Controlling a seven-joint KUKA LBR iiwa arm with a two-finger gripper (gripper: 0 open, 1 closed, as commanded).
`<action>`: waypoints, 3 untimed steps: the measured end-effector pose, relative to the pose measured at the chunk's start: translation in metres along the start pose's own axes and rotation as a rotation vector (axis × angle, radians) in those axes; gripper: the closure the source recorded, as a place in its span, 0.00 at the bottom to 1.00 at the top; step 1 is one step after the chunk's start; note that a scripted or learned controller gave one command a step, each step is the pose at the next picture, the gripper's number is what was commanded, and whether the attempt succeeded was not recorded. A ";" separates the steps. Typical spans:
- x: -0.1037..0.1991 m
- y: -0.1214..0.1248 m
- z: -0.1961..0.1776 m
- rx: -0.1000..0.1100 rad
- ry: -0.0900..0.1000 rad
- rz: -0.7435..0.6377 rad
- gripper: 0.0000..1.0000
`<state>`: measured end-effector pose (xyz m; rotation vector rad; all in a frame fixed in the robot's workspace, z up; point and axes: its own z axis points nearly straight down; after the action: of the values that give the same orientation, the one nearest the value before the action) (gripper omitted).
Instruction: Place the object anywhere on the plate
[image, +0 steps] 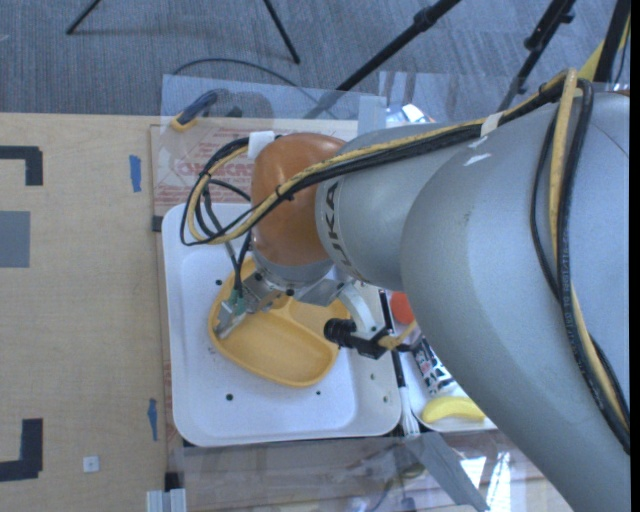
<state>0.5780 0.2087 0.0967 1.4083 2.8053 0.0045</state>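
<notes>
A yellow divided plate (280, 350) lies in the left white bin (200, 400). The arm's orange band and grey wrist hang right over the plate's far edge and hide most of the gripper (243, 302), which sits low at the plate's upper left rim. A small greenish piece (236, 305) shows at the gripper's tip, touching the plate's rim; what it is stays unclear. A black part (347, 334) sticks out over the plate's right rim, and I cannot tell whether it belongs to the gripper or is a loose object.
The right bin is mostly covered by the arm. A yellow banana-like object (452, 409), a red-orange item (401, 306) and a black-and-white stick-shaped thing (431, 367) peek out there. Black cables (205, 215) loop over the left bin's far corner.
</notes>
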 end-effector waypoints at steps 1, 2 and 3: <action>-0.002 0.003 -0.015 -0.011 -0.005 0.002 1.00; -0.081 -0.036 -0.040 0.002 0.000 0.130 1.00; -0.081 -0.036 -0.040 0.002 0.000 0.130 0.00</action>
<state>0.5970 0.1223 0.1366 1.5875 2.7091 0.0016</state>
